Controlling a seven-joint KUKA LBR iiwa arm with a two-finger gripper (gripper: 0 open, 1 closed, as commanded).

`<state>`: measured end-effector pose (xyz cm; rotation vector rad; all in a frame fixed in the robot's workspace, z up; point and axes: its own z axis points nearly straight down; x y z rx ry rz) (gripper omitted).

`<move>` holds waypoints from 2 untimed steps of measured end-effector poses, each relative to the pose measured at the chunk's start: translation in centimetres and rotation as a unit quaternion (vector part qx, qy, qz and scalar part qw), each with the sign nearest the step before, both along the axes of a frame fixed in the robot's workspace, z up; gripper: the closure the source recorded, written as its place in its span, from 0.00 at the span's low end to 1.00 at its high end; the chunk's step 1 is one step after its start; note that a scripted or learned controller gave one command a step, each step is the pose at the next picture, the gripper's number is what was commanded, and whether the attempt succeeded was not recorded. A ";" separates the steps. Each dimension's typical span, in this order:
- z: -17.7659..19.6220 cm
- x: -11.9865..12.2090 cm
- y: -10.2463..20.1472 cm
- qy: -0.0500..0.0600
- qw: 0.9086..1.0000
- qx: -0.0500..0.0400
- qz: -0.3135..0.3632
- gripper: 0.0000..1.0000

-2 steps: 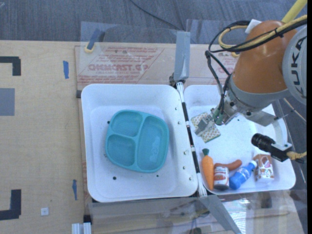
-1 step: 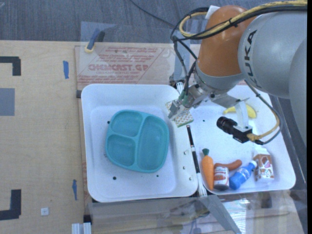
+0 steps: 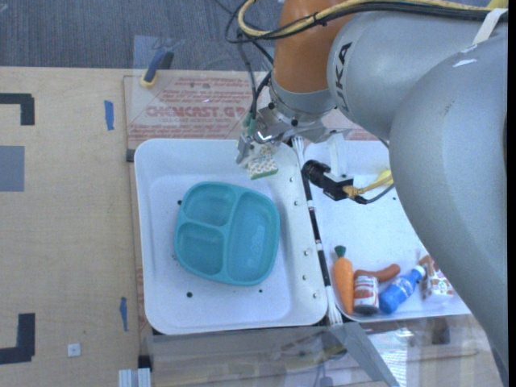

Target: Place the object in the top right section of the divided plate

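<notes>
A teal divided plate (image 3: 228, 232) lies in the left white bin (image 3: 161, 297), with two small sections on its left and one long section on its right. My gripper (image 3: 256, 147) hangs over the bin's far right corner, above and beyond the plate's far edge. A small white and green speckled object (image 3: 262, 166) shows between its fingertips, and the gripper is shut on it. The object is off the bin floor and apart from the plate.
The right bin (image 3: 379, 216) holds a carrot (image 3: 344, 279), a small can (image 3: 366, 293), a sausage (image 3: 382, 272), a blue bottle (image 3: 401, 290) and a packet (image 3: 435, 280) near its front. A black and yellow cable fitting (image 3: 330, 181) hangs over it. The grey arm covers the right side.
</notes>
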<state>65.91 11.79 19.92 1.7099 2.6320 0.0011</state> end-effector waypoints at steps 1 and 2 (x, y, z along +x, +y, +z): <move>1.2 0.1 0.3 -0.003 1.000 0.000 0.003 1.00; 2.3 0.7 7.9 -0.001 1.000 0.000 0.023 1.00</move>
